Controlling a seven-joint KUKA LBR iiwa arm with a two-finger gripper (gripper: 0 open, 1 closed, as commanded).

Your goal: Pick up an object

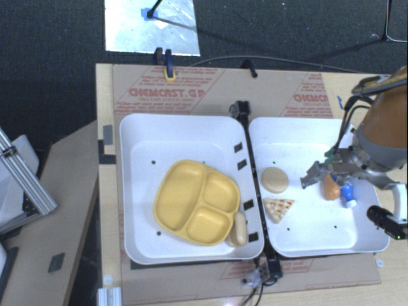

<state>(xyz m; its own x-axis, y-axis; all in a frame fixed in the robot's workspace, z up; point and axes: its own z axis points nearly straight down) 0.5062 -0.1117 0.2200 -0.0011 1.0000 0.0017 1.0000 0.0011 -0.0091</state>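
An orange object (331, 188) lies at the right of the right bin (306, 244), directly under the gripper (336, 174), with a blue-and-white piece (348, 196) touching it. Whether the gripper clasps anything I cannot tell. Left of centre sit a round tan cookie (275, 179) and a pizza slice (278, 208). The left bin (140, 145) holds a yellow divided tray (196, 201).

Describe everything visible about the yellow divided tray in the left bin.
The yellow divided tray looks like matte plastic, rounded-square, with three shallow compartments: one large on its left, two smaller on its right. All look bare. It lies flat, turned at an angle, on the floor of the left bin, toward the front. A small beige bread-like piece rests against its lower right corner.
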